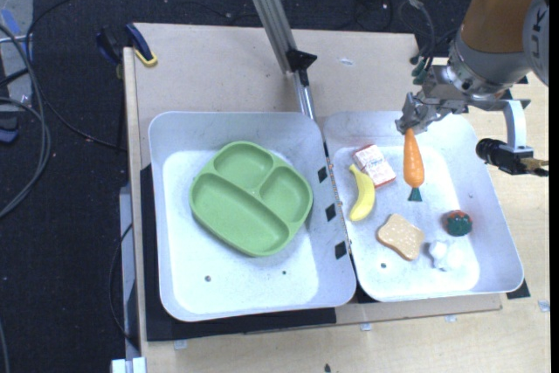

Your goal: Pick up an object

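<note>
one carrot [413,163] hangs pinched in the gripper [411,126] above one banana [362,193].

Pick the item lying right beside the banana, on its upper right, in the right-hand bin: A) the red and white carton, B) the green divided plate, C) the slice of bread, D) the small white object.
A: the red and white carton lies against the upper right of the banana in the right bin.

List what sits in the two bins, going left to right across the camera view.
Green divided plate → banana → small red-and-white carton → bread slice → carrot → small white item → red-and-green item.
</note>
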You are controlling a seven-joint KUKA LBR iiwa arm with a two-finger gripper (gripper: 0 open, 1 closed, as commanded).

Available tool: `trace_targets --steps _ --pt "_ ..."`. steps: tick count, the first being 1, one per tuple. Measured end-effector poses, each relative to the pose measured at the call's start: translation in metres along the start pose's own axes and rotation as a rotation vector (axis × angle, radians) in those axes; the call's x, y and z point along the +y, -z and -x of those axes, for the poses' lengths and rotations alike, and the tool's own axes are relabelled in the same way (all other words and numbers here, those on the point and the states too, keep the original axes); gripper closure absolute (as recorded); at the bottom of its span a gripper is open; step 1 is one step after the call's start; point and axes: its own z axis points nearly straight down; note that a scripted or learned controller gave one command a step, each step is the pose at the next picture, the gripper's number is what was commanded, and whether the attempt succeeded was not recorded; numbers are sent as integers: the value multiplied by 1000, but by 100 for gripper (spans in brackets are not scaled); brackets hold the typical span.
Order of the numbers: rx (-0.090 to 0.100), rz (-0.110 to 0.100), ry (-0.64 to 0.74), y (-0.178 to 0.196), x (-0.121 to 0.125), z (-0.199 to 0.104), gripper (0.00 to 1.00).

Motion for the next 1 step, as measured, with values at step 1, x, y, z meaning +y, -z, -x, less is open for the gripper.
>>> trace_targets --steps 1 --pt "0 0 0 -16 7 -52 100"
